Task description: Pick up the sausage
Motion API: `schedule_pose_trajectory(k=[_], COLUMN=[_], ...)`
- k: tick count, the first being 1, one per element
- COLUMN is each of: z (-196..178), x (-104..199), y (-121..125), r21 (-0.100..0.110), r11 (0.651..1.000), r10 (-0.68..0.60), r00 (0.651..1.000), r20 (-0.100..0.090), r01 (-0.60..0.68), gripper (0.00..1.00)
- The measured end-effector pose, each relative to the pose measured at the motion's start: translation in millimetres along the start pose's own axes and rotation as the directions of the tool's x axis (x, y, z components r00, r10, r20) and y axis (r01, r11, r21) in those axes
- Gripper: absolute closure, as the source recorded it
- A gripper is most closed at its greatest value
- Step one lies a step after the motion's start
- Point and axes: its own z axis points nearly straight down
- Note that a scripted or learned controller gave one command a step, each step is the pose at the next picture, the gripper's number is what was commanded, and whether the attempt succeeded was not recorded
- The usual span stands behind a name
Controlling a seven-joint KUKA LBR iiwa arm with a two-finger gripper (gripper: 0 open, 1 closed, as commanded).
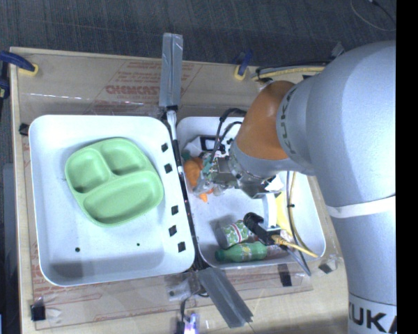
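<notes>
- Arm (348,117) is reaching in from the right over the right bin (313,245), with the orange band (265,127) sitting just up-right of the gripper (212,174).
- Gripper is hanging low in the bin's upper-left part. Its tip is mostly hidden by wrist and cables, so I can't tell the grip state and nothing is showing as held.
- Sausage (192,172) looks to be the orange-brown piece lying just left of the gripper, against the bin's left wall. Can't tell if they're touching.
- Small orange bit (203,197) is lying just below the gripper.
- Can (233,233) and green bottle (242,252) are lying below the gripper, touching each other.
- Yellow item (281,214) is sitting below-right of the gripper, partly hidden.
- Green plate (113,179) is sitting well left of the gripper, in the left bin (49,256).
</notes>
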Motion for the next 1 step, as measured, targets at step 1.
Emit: schedule_pose_trajectory(k=[1], z=[-91.1], x=[21.5], y=[-14.3], r21=[-0.004], r11=[1.000], r10=[-0.007], r00=[1.000], r20=[-0.006], r01=[0.007], gripper=[1.00])
